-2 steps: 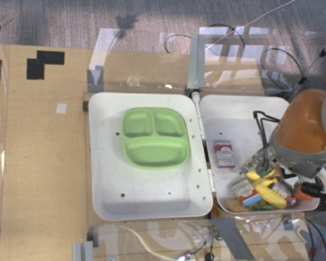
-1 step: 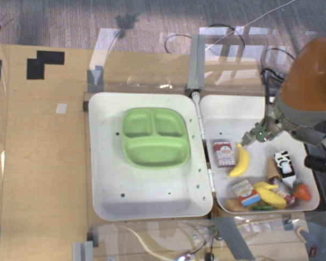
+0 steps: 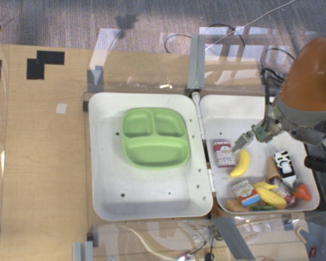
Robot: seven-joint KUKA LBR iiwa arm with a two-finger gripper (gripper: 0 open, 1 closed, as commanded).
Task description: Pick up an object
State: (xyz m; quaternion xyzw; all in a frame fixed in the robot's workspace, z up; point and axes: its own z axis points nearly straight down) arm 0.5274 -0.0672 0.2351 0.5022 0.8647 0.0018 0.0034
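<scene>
Overhead slant view of the counter point(image 3: 38, 162) with two shallow white bins. The arm point(image 3: 309, 86), grey with an orange band, enters from the right and hangs over the right bin point(image 3: 228, 110); its upper part is cut off at the frame edge. The jaws point(image 3: 244, 141) point down and leftward, ending just above the bin floor. They appear as one narrow grey tip, and whether they are spread or pressed together cannot be told; nothing is seen between them.

Just below the jaws lies a yellow banana point(image 3: 240, 163), close to the tip but apart from it. Beside the banana, below and left of the jaws, lies a small red-and-white box point(image 3: 223, 153). Further below and to the right, a cluster of toy foods point(image 3: 263, 193) crowds the bin's near corner; its items overlap and are hard to separate. Right of the jaws sits a black-and-white object point(image 3: 283, 163), too small to identify.

Well to the left of the jaws, the left bin point(image 3: 106, 194) holds a green divided plate point(image 3: 154, 137).
</scene>
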